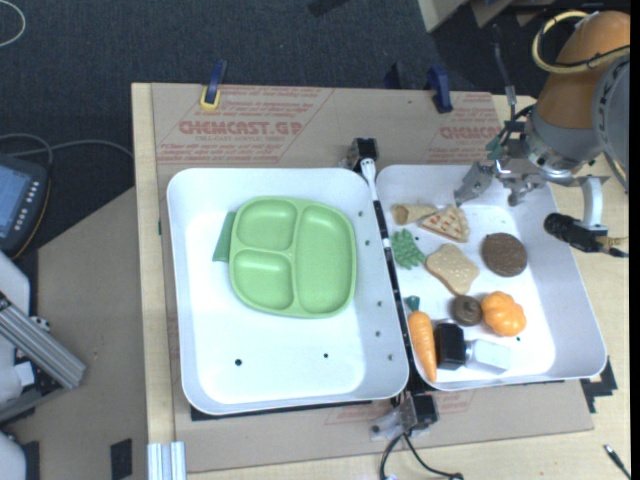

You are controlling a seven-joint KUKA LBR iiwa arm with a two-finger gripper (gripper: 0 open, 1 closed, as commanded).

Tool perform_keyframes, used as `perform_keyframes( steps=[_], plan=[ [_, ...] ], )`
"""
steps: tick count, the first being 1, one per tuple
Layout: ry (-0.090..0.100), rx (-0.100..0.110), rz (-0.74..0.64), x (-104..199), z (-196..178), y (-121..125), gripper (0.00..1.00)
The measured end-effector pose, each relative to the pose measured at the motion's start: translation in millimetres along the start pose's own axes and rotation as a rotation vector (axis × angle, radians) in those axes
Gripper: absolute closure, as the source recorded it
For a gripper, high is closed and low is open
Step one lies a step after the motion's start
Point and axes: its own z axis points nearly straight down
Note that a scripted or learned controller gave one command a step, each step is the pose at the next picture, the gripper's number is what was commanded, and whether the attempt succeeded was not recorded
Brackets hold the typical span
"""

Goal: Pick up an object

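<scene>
My gripper (493, 190) hovers over the back of the right bin (575, 313), open, with nothing between its fingers. Just in front of its left finger lies a pizza slice (445, 223) beside a small tan cracker (408, 213). A brown round patty (504, 254) sits below the right finger. Further forward are a toast piece (452, 268), a green leafy piece (407, 250), a brown ring (466, 311), an orange pumpkin-like piece (503, 313), a carrot (422, 345), a black block (450, 348) and a white block (492, 355).
The left bin (200, 298) holds a green divided plate (295, 256). A black clip (364, 153) sits where the two bins meet at the back. The arm's cable part (575, 230) overhangs the right bin's right rim.
</scene>
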Motion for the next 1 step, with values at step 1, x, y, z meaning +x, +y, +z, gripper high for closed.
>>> perform_keyframes(
  steps=[1],
  plan=[
    [0.0, -0.01, -0.001, 0.9, 43.5, 2.7, 0.0]
  ],
)
